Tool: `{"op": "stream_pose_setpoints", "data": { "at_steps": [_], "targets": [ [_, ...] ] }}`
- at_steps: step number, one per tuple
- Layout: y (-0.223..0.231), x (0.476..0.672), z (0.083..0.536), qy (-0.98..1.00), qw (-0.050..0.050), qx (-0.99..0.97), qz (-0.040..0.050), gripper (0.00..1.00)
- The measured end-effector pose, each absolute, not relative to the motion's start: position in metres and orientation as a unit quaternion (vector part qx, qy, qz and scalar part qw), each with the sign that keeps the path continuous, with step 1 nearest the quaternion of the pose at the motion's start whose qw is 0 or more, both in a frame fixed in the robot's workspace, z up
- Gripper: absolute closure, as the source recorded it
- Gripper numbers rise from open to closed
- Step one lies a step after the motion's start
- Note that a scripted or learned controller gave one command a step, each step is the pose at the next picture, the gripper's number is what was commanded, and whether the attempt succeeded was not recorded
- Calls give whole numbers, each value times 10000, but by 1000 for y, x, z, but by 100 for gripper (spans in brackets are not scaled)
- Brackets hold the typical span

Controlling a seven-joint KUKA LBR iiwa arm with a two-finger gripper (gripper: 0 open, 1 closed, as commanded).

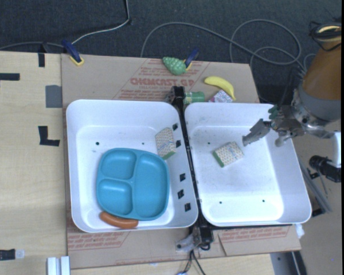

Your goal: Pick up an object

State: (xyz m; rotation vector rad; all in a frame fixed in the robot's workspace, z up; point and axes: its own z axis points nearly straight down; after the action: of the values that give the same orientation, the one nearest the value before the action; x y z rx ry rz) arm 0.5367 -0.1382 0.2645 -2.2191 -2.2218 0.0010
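Camera view: sponge (228,153) flat mid right bin (286,199), just beside gripper (268,132), jaws parted wide and holding nothing; looks light, squishy, not fragile, so probably best pinched across the short sides, pressing down a bit.

Bench (23,171): tan, black marks.
Cardboard (114,79): under both bins.
Left bin (80,153), right bin (286,182): side by side.
Behind bins: banana (219,85), green toy (174,65).
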Motion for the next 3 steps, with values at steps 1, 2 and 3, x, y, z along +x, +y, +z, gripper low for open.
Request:
{"op": "stream_pose_setpoints", "data": {
  "at_steps": [1,2,3],
  "targets": [
    [-104,585,137,-7075,19,-7067,11,0],
    [-105,589,91,-7065,-55,-7076,-7,0],
    [-102,592,103,-7072,-78,-7070,-58,100]
  ]
}}
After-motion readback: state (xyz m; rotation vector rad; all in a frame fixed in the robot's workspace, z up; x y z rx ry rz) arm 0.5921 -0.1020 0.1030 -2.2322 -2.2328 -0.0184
